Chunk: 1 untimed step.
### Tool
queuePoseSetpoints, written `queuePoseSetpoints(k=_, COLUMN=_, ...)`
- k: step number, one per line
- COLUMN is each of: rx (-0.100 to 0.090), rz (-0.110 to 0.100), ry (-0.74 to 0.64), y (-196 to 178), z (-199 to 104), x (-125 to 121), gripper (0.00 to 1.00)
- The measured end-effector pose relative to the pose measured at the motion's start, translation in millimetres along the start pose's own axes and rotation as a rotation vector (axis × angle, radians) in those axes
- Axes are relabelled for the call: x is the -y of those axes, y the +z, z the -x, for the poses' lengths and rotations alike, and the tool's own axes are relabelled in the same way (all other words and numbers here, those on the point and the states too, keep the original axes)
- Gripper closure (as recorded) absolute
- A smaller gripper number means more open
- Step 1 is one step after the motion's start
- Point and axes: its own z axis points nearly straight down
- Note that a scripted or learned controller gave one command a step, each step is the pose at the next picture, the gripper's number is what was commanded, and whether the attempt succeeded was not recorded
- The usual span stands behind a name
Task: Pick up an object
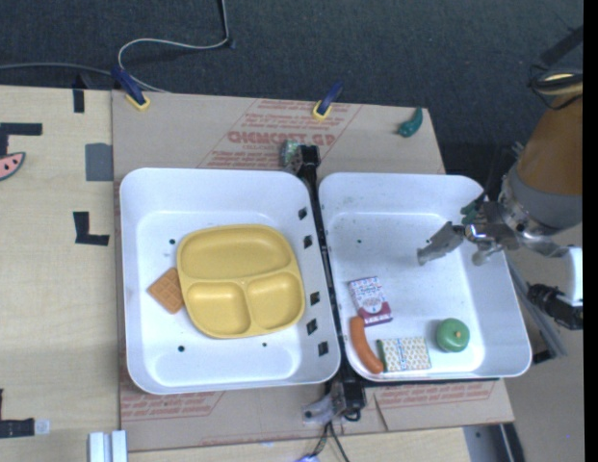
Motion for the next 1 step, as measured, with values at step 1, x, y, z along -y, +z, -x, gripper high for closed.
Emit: queuePoseSetpoints(k=1, rx=0.001, rz=0.007, ry=0.002, y=134.8, z=-20.3, x=33.5, gripper=0.00)
